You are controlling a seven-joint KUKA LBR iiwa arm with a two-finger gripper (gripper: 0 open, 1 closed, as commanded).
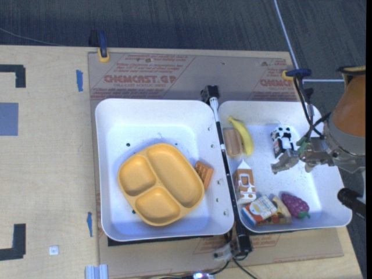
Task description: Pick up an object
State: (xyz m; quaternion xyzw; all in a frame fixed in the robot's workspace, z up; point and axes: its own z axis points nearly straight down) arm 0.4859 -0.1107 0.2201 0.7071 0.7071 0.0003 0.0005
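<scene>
Hovering open-fingered gripper (283,163) above right bin (325,218), beside cow toy (283,137), grasping nothing.

One fixed camera looks down aslant on both bins (104,173).

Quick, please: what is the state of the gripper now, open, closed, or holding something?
Gripper: over the right bin, beside the black-and-white cow toy; open or closed cannot be told.
</scene>
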